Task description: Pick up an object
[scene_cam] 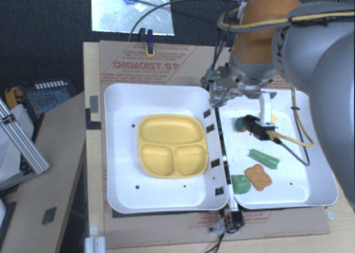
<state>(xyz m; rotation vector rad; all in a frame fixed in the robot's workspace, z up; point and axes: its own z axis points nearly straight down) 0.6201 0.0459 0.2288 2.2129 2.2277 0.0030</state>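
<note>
Teal and rounded, a small object lies in the right bin. It is the nearest thing to the gripper, a little toward the camera from it and on the arm's side, not touching it. Farther from the gripper the same way lies a green block, set at a slant on the white floor. Beyond the block is an orange piece with a pale green lump just beside it; whether those two touch cannot be told. The lump sits close against the divider between the bins.

On the gripper's other side, in the left bin, a yellow tray with three compartments lies flat, well apart from it.

The gripper hangs at the far end of the divider, by the inner far corner of the right bin, with the bin rims right under it. Its tip is blurred against the clutter, so I cannot tell whether it is open or closed, nor whether it has hold of anything.
</note>
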